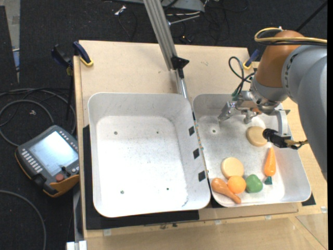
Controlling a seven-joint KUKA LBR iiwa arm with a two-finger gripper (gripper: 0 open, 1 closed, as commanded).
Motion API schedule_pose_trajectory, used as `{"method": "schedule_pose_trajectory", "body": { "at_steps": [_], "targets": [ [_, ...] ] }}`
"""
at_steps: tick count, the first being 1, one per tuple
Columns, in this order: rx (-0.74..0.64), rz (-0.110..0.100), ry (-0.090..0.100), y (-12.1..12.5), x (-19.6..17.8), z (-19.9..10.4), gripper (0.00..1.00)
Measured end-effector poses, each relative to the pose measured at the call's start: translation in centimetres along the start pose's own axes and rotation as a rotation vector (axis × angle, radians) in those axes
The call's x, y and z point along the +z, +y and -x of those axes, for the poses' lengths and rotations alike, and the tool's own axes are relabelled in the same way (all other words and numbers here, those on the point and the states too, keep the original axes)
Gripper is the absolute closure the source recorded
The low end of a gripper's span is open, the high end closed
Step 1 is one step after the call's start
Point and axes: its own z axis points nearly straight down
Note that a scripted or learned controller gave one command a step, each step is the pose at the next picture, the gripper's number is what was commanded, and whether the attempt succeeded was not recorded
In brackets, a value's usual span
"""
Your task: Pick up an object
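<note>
Gripper [237, 110] is hovering with fingers spread wide, holding nothing, above the right bin [296, 191]. Beige disc [256, 136] is lying just beside it; probably light, rigid, smooth; grasp across its edges.

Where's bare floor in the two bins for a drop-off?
The left bin is bare white floor wall to wall. In the right bin, the strip along the shared divider is free. Its front right is crowded: beige disc, carrot, round cream piece, orange ball, green piece, with the tool over the back.
</note>
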Motion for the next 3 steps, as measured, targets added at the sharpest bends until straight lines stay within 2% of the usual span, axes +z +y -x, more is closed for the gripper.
{"method": "schedule_pose_trajectory", "body": {
  "at_steps": [1, 3],
  "targets": [
    [-0.001, 0.003, -0.001, 0.1, -1.1, 0.0, 1.0],
    [0.0, 0.009, -0.001, 0.0, -12.9, -0.4, 1.0]
  ]
}}
